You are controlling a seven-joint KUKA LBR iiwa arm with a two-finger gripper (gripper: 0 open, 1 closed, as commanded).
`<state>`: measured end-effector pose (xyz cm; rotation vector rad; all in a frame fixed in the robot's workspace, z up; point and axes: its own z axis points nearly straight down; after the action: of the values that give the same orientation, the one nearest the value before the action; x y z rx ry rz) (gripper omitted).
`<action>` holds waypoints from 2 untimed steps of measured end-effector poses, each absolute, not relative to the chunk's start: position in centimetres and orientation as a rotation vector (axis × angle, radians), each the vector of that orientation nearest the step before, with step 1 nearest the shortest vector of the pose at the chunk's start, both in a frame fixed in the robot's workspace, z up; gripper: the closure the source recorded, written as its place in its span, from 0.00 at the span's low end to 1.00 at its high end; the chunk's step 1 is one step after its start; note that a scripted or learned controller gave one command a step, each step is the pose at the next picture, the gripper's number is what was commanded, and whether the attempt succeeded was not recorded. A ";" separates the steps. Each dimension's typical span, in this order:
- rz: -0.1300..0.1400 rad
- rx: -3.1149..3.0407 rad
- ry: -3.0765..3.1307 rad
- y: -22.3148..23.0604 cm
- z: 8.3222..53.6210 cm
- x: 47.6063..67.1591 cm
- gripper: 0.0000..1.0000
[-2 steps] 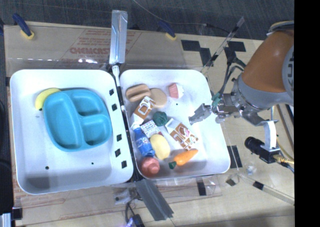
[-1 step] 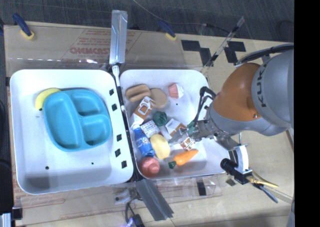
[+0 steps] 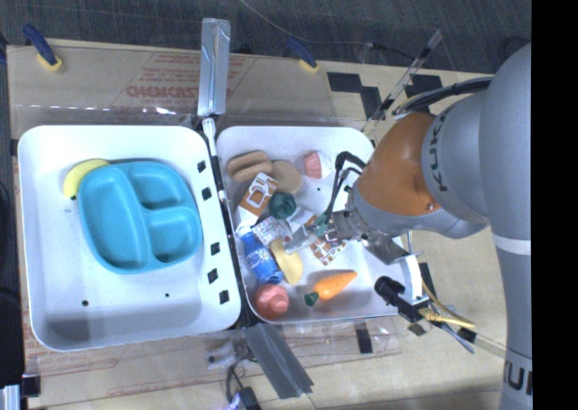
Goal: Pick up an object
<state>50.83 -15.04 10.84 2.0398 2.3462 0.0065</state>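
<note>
The claw (image 3: 327,235) is seen just above the orange plastic carrot (image 3: 330,285); its grip state cannot be told.

tray (image 3: 140,214) in left bin (image 3: 45,246)

Banana (image 3: 83,173) half under blue tray (image 3: 140,215)

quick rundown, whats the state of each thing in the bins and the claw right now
blue tray: flat, upright, in the left bin, nothing in its compartments
banana: left bin, partly under the tray's edge
carrot: lying on its side, right bin
red apple: resting at the right bin's near edge
claw: low over the right bin's pile
</note>
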 end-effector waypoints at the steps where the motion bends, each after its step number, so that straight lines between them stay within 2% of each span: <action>1: 0.015 2.110 2.295 -15.2 10.8 52.7 0.00; 2: 0.014 2.227 2.178 -14.6 10.8 53.9 0.00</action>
<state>53.93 -14.57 10.76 2.2269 2.1775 0.0143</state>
